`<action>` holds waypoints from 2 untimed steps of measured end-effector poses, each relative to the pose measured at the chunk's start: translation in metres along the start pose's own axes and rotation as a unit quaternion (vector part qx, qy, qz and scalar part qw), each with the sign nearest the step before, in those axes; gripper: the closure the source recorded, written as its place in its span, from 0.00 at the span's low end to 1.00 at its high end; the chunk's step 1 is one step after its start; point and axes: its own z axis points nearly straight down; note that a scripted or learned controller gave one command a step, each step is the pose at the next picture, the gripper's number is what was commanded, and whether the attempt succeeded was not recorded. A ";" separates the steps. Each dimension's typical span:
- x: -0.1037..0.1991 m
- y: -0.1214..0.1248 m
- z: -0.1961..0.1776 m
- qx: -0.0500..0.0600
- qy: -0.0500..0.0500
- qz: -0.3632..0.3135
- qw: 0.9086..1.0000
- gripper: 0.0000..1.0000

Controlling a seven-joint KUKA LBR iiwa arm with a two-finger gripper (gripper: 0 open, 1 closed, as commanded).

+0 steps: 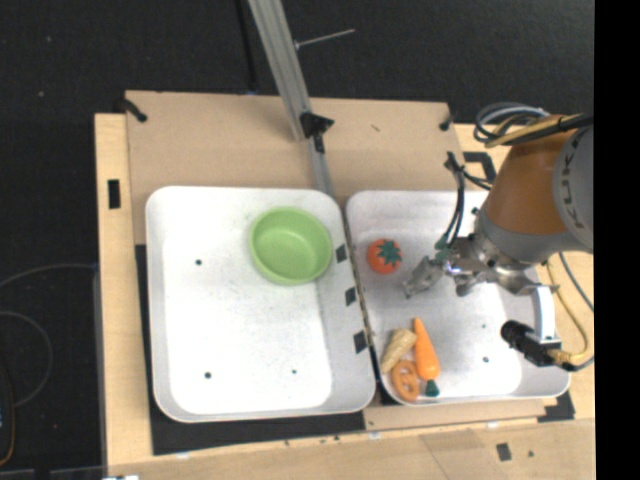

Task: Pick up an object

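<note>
Toy tomato (pixel 384 255) sits in the right bin (pixel 470 208) just left of the pincer (pixel 425 278), which hangs spread apart holding nothing, and it looks light, round and slippery, so pinch its fat middle.

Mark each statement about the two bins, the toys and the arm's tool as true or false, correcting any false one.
1. The green bowl sits in the left bin. True.
2. The tomato lies inside the green bowl. False: it lies in the right bin.
3. The carrot is in the right bin, near its front edge. True.
4. The tool grips the carrot. False: it is above the bin floor, apart from the carrot.
5. The tomato is closer to the tool than the bowl is. True.
</note>
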 end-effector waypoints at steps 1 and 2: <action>-0.001 -0.001 0.053 -0.001 0.000 0.000 1.000 0.00; -0.001 0.001 0.040 -0.004 0.001 0.004 1.000 1.00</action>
